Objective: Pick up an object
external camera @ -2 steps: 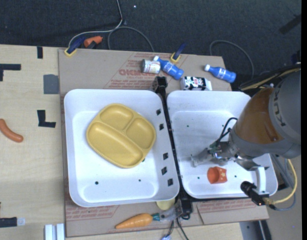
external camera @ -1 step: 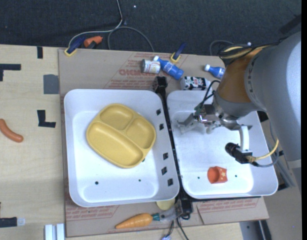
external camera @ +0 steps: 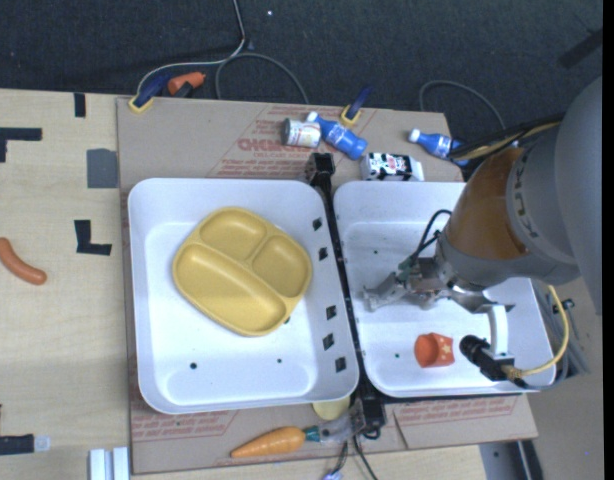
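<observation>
Faintly, red "CHICKEN" lettering (external camera: 249, 145) crosses the cardboard (external camera: 227, 138) behind the bins.

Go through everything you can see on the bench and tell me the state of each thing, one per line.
Yellow divided plate: lying flat in the left bin, nothing in its compartments.
Orange object: resting on the right bin floor, not held.
Gripper: low inside the right bin, beside the orange object.
Toy carrot: lying outside the bins.
Toy sausage: lying on the bench.
</observation>
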`<state>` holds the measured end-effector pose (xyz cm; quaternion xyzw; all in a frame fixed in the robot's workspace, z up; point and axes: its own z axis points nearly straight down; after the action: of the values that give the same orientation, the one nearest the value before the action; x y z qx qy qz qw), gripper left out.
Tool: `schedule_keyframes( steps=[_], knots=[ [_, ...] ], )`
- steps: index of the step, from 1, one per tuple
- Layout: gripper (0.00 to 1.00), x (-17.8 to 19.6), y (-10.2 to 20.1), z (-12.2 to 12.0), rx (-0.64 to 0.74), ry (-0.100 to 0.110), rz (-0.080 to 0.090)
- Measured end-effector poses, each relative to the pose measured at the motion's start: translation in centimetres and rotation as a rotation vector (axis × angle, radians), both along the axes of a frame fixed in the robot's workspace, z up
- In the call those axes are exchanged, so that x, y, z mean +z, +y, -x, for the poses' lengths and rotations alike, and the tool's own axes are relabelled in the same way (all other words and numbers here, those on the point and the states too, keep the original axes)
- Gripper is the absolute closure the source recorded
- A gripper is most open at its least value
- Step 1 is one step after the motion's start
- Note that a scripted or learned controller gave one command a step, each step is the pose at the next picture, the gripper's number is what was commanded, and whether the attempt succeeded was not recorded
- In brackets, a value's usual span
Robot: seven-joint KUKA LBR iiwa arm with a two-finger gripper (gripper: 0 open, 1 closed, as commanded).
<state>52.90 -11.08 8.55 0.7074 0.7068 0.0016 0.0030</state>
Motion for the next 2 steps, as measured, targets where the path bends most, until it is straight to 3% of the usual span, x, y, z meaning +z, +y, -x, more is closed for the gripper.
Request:
schedule_keyframes(
  steps=[1,2],
  knots=[
    [0.0,0.2,-5.4,4.1,-0.002,-0.002,0.0],
    [0.0,0.9,-0.3,-0.7,0.007,0.005,-0.003]
  ],
)
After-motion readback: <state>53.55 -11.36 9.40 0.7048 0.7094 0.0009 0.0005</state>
